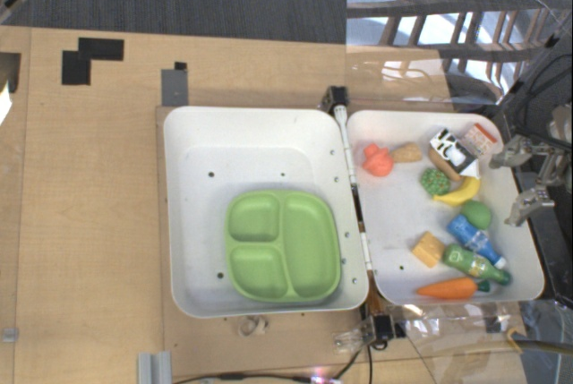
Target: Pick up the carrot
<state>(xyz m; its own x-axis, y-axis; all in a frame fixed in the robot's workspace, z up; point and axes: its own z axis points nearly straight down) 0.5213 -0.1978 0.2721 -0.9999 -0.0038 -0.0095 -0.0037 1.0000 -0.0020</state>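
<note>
On the bench the left bin (179,194) bears a green divided plate (284,245). In the right bin (394,248), the carrot (447,289) lies at the near edge, just below a green bottle (474,264), long axis left-right, tapered tip probably leftward. The tool (526,181) hangs at the bin's right rim; I cannot tell its state. Judging so, the approach is unstarted: next, travel over the carrot and descend across its length.
</note>
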